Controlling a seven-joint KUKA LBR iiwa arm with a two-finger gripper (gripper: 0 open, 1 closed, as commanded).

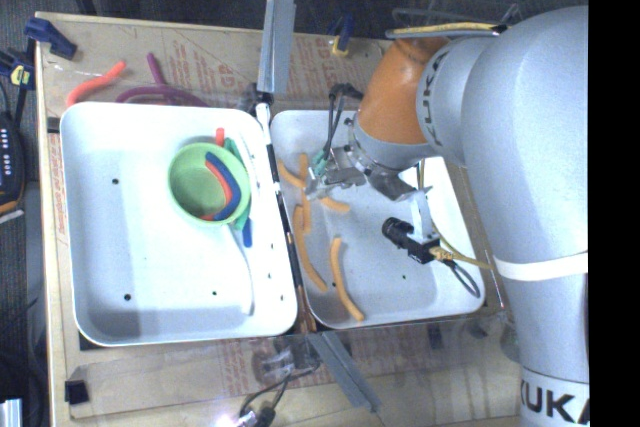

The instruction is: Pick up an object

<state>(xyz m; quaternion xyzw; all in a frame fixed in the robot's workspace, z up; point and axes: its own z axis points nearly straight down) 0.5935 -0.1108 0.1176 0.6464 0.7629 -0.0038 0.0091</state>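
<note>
My gripper (325, 177) hangs low over the upper left part of the right bin (455, 290), below the orange band of the arm (395, 105). Several thin orange sticks lie in this bin: one (290, 173) just left of the gripper, one (335, 205) right under it, one (305, 230) near the left wall and a long one (343, 280) toward the front. In the left bin (110, 245) sits a green bowl (200, 185) with red and blue curved pieces in it. The arm hides the right bin's back part.
A small blue piece (246, 233) lies beside the bowl. A black fitting with a yellow cable (405, 237) hangs over the right bin's middle. Orange and purple tubes (150, 85) lie on the bench behind the left bin. A metal bar (275, 35) stands between the bins at the back.
</note>
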